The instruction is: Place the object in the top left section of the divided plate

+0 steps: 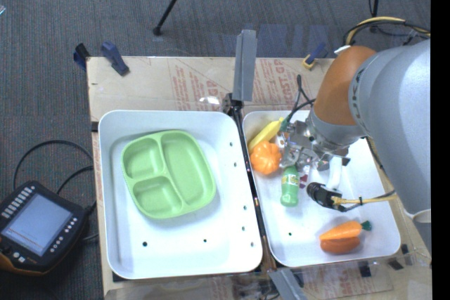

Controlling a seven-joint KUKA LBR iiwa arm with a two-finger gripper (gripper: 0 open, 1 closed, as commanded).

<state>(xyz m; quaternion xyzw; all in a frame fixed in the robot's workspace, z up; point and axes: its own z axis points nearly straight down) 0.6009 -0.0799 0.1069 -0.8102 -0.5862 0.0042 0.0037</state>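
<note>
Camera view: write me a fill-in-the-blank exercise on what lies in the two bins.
1. The green divided plate lies in the ____ bin.
2. The divided plate has ____ sections.
3. The toy carrot lies near the ____ corner of the right bin.
4. The small bottle under the gripper is coloured ____.

Missing words: left; three; front right; green

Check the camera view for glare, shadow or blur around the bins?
Camera view: even, soft lighting, overall slightly soft focus; small glare patch on the bench behind the left bin; the arm throws faint shadow on the right bin; the gripper is cluttered, its detail hard to resolve; the green plate is clean, unshadowed.
</note>
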